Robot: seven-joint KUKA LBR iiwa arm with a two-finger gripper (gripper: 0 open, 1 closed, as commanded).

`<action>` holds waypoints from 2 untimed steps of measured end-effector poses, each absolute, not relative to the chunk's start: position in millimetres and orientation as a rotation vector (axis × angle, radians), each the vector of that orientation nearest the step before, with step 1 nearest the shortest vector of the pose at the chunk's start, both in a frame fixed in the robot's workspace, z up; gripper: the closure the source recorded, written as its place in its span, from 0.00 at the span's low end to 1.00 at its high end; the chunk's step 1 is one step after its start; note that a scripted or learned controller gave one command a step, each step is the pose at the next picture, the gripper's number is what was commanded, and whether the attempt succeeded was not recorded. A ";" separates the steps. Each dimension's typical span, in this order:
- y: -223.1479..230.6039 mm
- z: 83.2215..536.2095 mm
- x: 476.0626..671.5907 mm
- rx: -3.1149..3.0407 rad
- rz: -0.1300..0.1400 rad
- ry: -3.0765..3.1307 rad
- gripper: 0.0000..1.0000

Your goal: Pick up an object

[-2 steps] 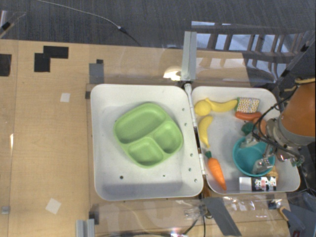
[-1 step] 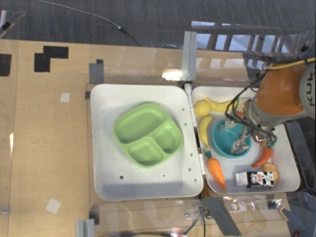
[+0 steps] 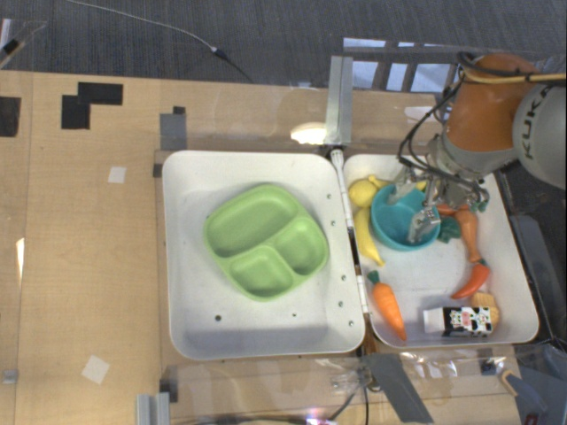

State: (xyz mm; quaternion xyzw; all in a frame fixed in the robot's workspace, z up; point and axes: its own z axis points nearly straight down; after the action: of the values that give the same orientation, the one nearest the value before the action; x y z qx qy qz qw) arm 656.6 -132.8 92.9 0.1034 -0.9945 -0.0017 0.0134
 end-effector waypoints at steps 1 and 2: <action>-104.2 94.6 609.0 0.236 0.019 -3.154 0.00; -98.2 96.3 582.7 0.119 0.032 -3.172 0.00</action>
State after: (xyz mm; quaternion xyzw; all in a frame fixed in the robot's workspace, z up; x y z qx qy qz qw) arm 582.7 -98.2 96.3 0.0376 -0.9991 0.0100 -0.0163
